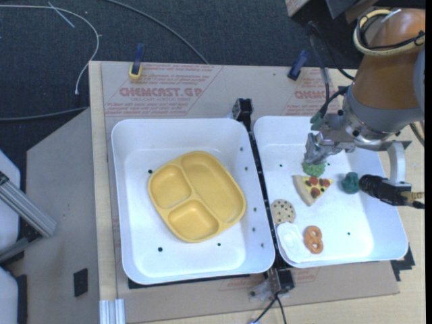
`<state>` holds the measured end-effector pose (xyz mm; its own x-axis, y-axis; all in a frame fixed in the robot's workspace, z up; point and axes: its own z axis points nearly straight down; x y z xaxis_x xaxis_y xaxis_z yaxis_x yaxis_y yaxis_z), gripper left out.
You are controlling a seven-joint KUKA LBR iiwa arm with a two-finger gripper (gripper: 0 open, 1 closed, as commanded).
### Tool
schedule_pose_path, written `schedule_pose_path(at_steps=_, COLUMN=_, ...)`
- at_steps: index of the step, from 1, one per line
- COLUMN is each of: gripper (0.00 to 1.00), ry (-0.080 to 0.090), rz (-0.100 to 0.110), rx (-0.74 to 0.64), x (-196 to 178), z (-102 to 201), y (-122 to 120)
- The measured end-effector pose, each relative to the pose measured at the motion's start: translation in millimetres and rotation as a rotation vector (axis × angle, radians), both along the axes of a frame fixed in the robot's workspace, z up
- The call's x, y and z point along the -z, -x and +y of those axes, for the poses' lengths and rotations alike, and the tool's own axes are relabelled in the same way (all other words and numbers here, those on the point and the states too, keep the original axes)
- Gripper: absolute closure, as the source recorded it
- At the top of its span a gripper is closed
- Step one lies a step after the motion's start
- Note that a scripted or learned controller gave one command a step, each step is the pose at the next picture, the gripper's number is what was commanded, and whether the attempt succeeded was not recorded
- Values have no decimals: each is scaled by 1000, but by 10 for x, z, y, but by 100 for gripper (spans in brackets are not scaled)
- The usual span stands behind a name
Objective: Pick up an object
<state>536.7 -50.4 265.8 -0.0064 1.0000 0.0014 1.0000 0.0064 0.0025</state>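
Because the green piece [315, 169] lies under the gripper [314, 160] in the right bin [385, 245], touching the top of the pizza slice [311, 188], the pick looks crowded from the start. The piece sits at the fingertips, and I cannot tell whether the fingers are apart or closed, nor whether anything is between them, so no hold can be claimed. The likeliest failure, in my judgement, is that the fingers close on the edge of the piece or beside it and it slips free as the arm lifts. A second risk is the slice: it touches the piece, so a low close could pinch both, or push the slice aside and spoil the grip. The piece also looks small and soft-edged, which may let it squirt out under pressure. The teal toy [349, 181] lies just beside the slice to the right, near enough to be nudged by a sideways sweep. The cookie [283, 211] and the pretzel [313, 238] lie nearer the front wall and seem safe. The yellow tray [196, 196] in the left bin [128, 248] is well apart and plays no part.
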Motion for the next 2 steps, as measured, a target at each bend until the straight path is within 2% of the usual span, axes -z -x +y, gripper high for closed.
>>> schedule_pose_path(at_steps=1, gripper=100, ry=0, rz=1, rx=1, x=113, z=503, y=-128)
schedule_pose_path(at_steps=2, gripper=100, ry=-1, rz=8, rx=1, x=293, z=1036, y=-109)
